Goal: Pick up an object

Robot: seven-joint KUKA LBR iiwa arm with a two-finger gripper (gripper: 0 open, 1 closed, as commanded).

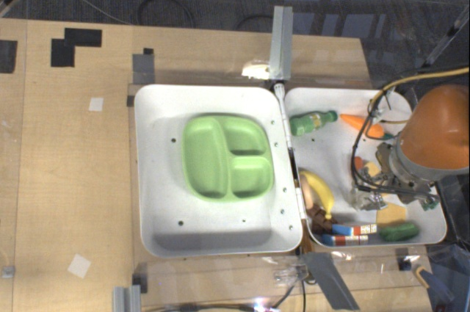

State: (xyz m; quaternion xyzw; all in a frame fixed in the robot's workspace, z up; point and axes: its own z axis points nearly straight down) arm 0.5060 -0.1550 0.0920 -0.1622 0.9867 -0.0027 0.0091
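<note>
Reaching in from the right edge of the frame, the grey arm [440, 134] with its orange band hangs over the right bin [330, 101], its hand [382, 197] low in the lower right part of that bin; from this angle I cannot tell what state the hand is in. Pickable items all lie in the right bin: a green bottle [312, 121] on its side near the upper left corner, an orange carrot [361, 125] just right of it, a yellow banana [317, 191] along the left wall, a red, white and blue marker-like tube [354, 233] near the bottom edge, and a dark green cucumber-like piece [399, 231] at its right end. A pale yellow flat piece [391, 213] sits just under the hand. The left bin [154, 156] at frame centre holds a light green divided tray [225, 156], lying flat in its middle. Both bins rest on the wooden table [66, 193], which bears black tape marks [73, 45] at upper left.
</note>
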